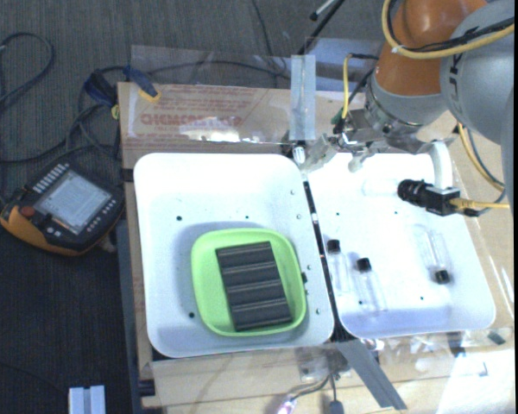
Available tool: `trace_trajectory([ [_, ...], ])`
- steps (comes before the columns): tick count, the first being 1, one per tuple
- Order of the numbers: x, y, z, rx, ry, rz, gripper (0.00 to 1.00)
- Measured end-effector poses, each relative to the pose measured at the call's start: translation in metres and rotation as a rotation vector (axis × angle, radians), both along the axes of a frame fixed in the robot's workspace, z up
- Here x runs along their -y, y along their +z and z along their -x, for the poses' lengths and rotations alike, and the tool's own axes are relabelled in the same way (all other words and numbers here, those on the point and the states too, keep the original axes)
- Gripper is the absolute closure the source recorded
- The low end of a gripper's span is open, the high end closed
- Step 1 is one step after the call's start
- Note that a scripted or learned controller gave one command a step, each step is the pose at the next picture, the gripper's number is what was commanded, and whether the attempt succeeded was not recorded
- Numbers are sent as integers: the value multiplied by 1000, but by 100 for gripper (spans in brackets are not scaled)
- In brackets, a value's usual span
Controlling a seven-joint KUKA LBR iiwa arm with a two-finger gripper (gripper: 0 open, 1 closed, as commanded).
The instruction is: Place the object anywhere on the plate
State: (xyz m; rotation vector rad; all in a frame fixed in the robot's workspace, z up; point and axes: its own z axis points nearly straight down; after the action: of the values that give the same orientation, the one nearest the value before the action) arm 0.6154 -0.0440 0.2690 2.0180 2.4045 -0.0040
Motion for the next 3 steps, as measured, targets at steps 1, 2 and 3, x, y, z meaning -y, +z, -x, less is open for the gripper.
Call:
trace_trajectory([
  [1,-51,21,-15,0,36,-1,0],
  [2,-114,37,-43,0,149,-1,0],
  [3,-163,74,-31,0,195,-1,0],
])
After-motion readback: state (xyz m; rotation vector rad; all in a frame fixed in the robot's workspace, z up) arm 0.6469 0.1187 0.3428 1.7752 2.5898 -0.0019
